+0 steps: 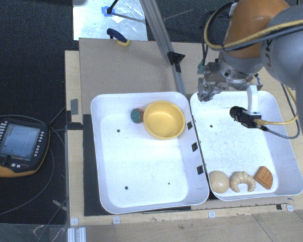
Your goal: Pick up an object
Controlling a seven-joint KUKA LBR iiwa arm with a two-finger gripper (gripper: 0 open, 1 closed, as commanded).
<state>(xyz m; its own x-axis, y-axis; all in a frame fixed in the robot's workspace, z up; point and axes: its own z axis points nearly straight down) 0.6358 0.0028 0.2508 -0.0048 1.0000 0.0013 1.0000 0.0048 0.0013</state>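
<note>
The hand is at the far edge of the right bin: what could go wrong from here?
1. The hand hangs over the bin's rim, so going down may hit it.
2. The bread pieces lie touching at the opposite end; a grasp may push them instead of lifting one.

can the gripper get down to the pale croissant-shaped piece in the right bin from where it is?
Probably yes. The gripper hangs over the far corner of the right white bin; the pale croissant-shaped piece lies uncovered at the near edge, though close between two neighbours.
</note>
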